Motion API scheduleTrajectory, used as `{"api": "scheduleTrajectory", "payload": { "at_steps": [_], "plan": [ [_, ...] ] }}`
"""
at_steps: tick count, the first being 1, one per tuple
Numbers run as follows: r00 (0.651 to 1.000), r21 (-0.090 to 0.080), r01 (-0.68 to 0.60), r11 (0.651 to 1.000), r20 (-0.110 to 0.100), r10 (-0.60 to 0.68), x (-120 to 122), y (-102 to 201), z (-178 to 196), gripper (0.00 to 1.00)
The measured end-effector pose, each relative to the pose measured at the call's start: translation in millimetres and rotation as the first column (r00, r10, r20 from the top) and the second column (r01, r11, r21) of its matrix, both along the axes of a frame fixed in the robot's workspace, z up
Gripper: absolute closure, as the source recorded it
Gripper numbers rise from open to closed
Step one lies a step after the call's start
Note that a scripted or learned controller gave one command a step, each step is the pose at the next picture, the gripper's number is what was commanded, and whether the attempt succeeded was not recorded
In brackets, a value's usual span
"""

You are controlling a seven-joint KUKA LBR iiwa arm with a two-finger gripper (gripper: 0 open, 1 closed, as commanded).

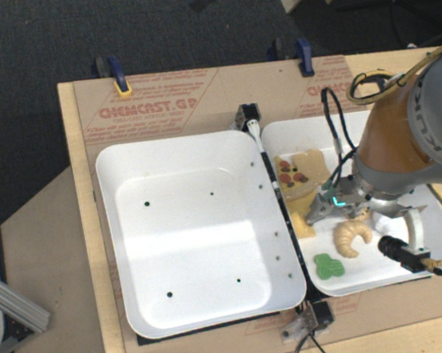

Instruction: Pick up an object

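Note:
In the right bin (300,130) lie a tan croissant (352,236), a small green piece (328,266), and a yellow slab with red spots like a pizza slice (298,172). A pale yellow block (300,219) lies by the bin's left wall. My gripper (330,206) hangs low over the bin's middle, just above and left of the croissant and right of the yellow block. Its metal fingers (318,211) point left toward the block. Nothing shows between them.
The left bin (122,164) stands beside the right one, with a black divider rail (276,197) between them. Cables (334,128) run over the right bin's back. Blue clamps (119,74) hold the cardboard base at the back edge.

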State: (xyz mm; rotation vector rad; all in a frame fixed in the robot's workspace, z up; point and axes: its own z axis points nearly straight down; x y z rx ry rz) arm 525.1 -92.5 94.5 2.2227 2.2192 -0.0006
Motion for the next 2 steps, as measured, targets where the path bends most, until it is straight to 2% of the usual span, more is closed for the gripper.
{"api": "scheduleTrajectory", "payload": {
  "at_steps": [1,2],
  "plan": [
    [1.0,-0.002,-0.004,1.0,0.007,0.004,73,-8,-9,0.0],
    [1.0,-0.002,-0.003,1.0,0.004,0.003,107,-27,-9,0.0]
  ]
}}
